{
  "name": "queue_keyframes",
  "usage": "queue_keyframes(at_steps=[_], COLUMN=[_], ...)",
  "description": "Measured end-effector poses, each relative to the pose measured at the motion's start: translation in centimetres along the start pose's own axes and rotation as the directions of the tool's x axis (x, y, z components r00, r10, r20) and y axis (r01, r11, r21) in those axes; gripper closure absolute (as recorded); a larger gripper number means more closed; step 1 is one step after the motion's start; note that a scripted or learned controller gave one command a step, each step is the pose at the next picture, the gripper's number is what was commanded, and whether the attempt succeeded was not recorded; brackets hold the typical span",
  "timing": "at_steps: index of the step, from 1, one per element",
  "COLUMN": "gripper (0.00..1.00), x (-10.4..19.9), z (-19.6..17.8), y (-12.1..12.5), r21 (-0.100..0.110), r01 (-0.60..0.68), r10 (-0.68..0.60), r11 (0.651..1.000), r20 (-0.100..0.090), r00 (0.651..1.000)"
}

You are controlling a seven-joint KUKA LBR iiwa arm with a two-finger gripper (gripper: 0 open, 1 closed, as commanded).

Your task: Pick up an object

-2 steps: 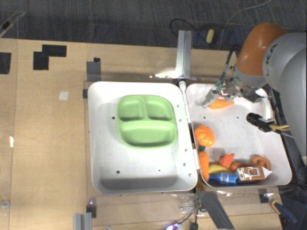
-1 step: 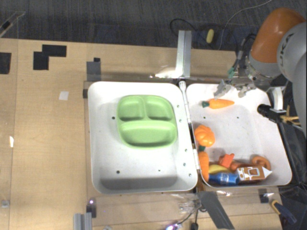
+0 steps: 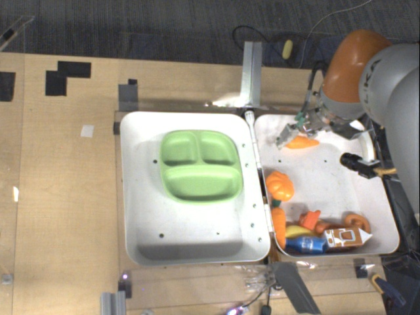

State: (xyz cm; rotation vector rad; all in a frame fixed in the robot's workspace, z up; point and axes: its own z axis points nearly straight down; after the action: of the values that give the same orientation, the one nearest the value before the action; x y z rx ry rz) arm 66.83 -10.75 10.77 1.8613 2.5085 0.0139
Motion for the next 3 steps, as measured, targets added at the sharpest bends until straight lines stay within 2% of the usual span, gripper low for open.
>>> queue_keyframes(at_steps=[1,2,3], gripper=[1.0,0.0,0.0], x=[0.0,0.0,0.3], z=[-1.5,-1.5,1.7], y=[0.4,0.4,-5.8], r21=[-0.013,-0.013,0.005], r01=[0.004,0.004,0.177], r10=[-0.004,-0.004,-0.177], r11=[1.0,1.0,0.984], r20=[0.004,0.004,-0.006], r00=[1.0,1.0,0.984])
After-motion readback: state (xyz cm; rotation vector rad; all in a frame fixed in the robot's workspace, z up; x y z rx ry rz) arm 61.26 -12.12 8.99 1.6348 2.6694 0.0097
